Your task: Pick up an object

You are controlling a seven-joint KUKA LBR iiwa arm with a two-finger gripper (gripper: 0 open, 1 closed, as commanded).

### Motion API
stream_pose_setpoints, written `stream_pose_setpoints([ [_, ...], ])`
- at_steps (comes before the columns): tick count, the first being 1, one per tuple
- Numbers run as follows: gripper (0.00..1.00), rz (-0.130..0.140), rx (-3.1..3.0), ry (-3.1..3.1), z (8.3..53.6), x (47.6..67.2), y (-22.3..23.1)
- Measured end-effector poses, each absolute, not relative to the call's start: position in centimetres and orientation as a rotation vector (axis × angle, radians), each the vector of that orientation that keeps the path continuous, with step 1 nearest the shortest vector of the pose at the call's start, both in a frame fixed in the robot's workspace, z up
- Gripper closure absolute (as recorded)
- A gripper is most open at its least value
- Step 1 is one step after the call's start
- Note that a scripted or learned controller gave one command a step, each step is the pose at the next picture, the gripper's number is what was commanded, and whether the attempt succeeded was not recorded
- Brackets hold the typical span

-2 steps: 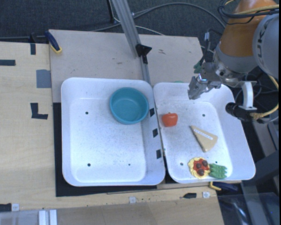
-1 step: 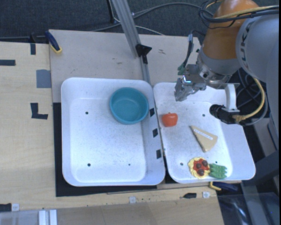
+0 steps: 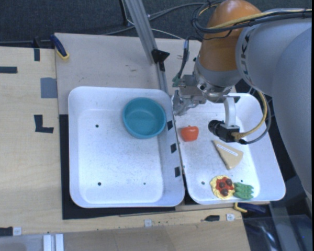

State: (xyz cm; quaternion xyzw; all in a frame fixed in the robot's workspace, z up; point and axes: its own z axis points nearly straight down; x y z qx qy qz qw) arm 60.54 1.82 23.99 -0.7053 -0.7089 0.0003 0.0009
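The arm is at the approach stage of the pick: the claw hangs over the upper left corner of the right bin, close to the divide between the two bins, and nothing sits between its fingers. Whether those fingers stand apart or together I cannot tell, since the wrist housing covers most of them from this slant.

The likeliest target is the small red tomato-like toy, which lies on the floor of the right bin just below the claw in the view, near but apart from it. To take it, the claw would need to shift a little toward the bin's near side, line its fingers up on either side of the round body, and descend; the toy looks smooth and rounded, so an off-centre closing could squeeze it out sideways.

Other candidates lie farther off in the same bin: a tan wedge toward the middle, and a yellow, red and green toy food piece near the front edge. A blue bowl sits in the left bin.
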Motion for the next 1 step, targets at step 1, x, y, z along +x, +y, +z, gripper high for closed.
stream_pose_setpoints([
  [1, 1.0, -0.001, -2.215, -2.226, 24.55, 60.9, 6.99],
])
